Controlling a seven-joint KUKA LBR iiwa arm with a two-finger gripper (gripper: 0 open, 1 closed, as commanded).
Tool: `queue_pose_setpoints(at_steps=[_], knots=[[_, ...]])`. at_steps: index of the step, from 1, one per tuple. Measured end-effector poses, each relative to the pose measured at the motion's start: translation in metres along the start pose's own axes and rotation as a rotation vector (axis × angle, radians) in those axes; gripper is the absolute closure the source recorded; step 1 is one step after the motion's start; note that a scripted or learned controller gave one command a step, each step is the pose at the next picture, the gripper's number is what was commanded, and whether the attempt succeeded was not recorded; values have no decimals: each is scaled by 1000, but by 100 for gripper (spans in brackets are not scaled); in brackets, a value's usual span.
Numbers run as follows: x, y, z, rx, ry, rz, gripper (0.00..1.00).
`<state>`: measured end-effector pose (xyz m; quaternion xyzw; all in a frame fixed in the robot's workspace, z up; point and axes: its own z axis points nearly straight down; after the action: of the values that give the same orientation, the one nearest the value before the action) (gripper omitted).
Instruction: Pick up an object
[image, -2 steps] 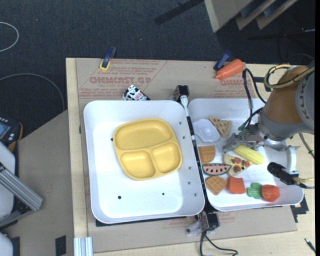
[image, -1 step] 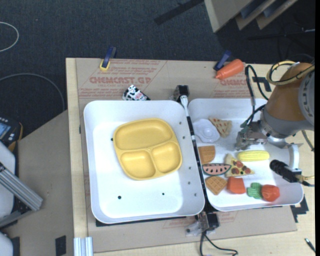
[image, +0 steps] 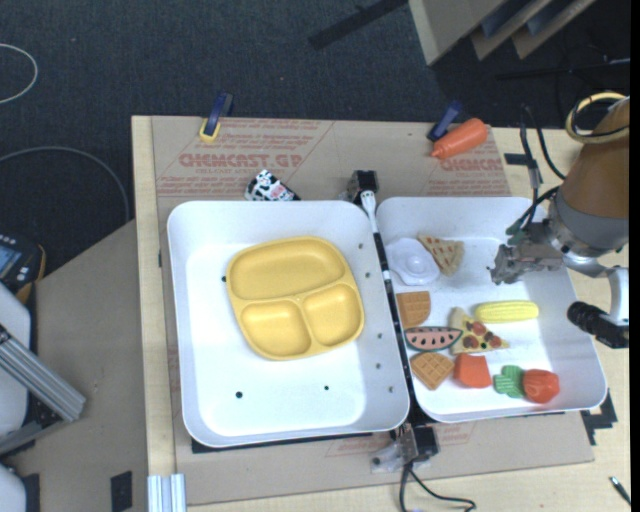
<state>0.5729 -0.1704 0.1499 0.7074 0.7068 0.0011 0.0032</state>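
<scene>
The corn cob (image: 506, 312) looks like your best bet here: it lies flat in the right bin (image: 560, 222), just below and slightly in front of the gripper (image: 512, 262), with a bit of bare white floor around it on the upper side. Honestly I can't tell whether the gripper is open or shut from this angle, it's just a dark lump of metal against the bin, and nothing shows between it, so don't count on anything being held. If you go for the corn, come down across its short width, not along its length, and keep clear of the pizza slice (image: 483, 339) that sits touching or nearly touching its lower left end. The rest of the food is packed tight: watermelon slice (image: 433, 338), waffle (image: 432, 370), red block (image: 472, 371) and tomato (image: 541, 385) all crowd the front of the bin, so a sloppy drop there probably shoves stuff around. Pose-wise, the gripper hangs over the right-middle of the right bin, pointing toward the bin's centre, with the wrist behind it and the orange band (image: 598, 180) above, the arm coming in from the right edge. The yellow divided plate (image: 292, 296) in the left bin (image: 200, 330) is well apart from all this.
</scene>
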Motion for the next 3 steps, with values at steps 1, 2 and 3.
queue_pose_setpoints(at_steps=[1,2,3], knots=[[2,4,-43,-1,0,-2,100],[2,5,-78,-1,0,-2,100],[46,35,-87,0,2,-7,100]])
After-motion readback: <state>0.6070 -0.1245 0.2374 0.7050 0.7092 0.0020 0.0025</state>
